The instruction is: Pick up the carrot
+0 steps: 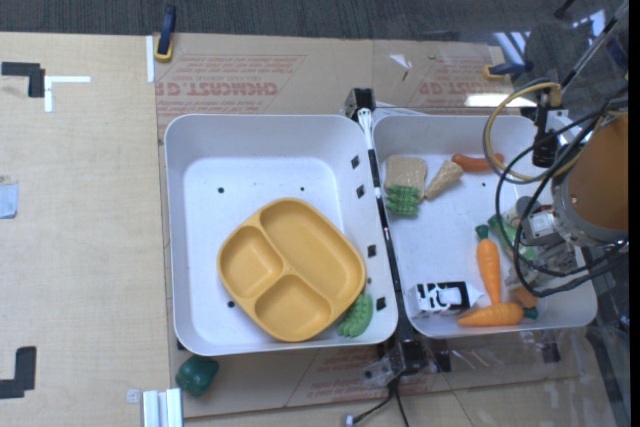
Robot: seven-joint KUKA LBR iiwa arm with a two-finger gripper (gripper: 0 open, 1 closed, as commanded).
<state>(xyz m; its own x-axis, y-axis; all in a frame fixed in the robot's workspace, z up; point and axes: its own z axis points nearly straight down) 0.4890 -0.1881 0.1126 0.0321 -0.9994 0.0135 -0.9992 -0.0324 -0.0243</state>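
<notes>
Nearest, a green vegetable toy (197, 373) sits on the bench, well away from the gripper (535, 235). Closer to the gripper, one carrot (492, 316) lies along the right bin's (560, 323) near wall, beside a black-and-white block (442, 296). A second carrot (488, 265) lies just beside the gripper, toward the bin's middle. Cables hide the gripper, so I cannot tell whether it is open or closed. The second carrot looks the better target: centre over its thick middle and close across its width.

Overhead camera slants down on both bins (180, 215)
</notes>
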